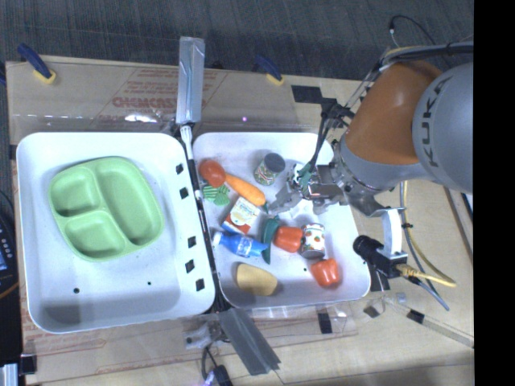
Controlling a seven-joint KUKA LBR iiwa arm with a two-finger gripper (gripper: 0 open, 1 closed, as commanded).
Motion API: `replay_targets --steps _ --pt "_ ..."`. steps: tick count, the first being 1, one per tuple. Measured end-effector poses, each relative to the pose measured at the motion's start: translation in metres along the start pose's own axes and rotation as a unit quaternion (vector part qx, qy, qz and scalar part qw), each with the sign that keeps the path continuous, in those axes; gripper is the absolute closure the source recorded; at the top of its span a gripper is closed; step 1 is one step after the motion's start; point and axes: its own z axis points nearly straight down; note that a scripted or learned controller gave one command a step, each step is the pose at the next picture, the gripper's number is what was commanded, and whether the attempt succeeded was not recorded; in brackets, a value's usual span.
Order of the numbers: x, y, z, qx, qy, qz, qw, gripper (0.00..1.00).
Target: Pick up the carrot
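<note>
You are looking at the gripper (pixel 283 199) hovering low in the right bin (pixel 338 294), just right of the carrot (pixel 244 187), likely lining up a grasp; how far its fingers are parting you cannot tell, and nothing is showing between them. The carrot is lying slantwise beside a tomato (pixel 212 171); it is showing smooth orange with a green top.

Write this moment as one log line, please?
arm: over right bin | gripper: beside carrot | carrot: lying in bin, not held
</note>
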Motion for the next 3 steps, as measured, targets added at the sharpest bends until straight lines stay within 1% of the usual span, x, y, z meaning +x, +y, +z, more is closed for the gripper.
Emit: replay_targets --steps 1,2,3 --pt "-0.017 0.064 0.053 0.000 -0.001 -0.024 0.9997 0.00" --pt "0.021 0.105 0.147 -0.003 -0.001 0.014 0.9999 0.00" --pt "0.025 0.039 0.149 0.000 0.000 0.016 0.9999 0.00"
